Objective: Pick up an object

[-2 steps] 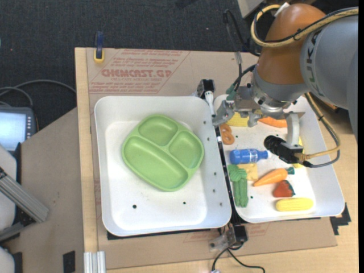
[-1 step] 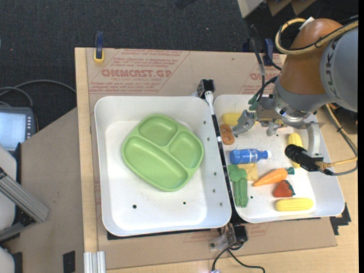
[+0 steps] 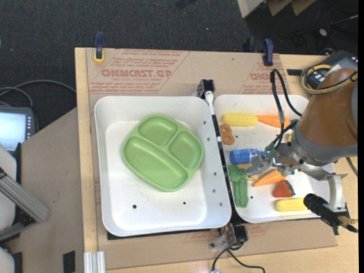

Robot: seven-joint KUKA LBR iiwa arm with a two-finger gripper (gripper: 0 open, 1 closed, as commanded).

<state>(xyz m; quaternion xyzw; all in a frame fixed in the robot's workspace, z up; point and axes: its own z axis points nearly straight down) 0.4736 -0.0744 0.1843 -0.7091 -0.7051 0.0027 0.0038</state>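
Hovering low in the right-hand white bin [image 3: 250, 214], the two-finger gripper [image 3: 266, 162], its opening impossible to judge, sits just right of the blue cylindrical toy [image 3: 243, 156], lying left-right.

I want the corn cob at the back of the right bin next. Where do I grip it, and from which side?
Judging by its pose, take the corn cob across its middle, coming straight down from above. It lies flat, long axis left to right, so the fingers should close front to back across the narrow width. An orange carrot lies at its right end, so stay off that end.
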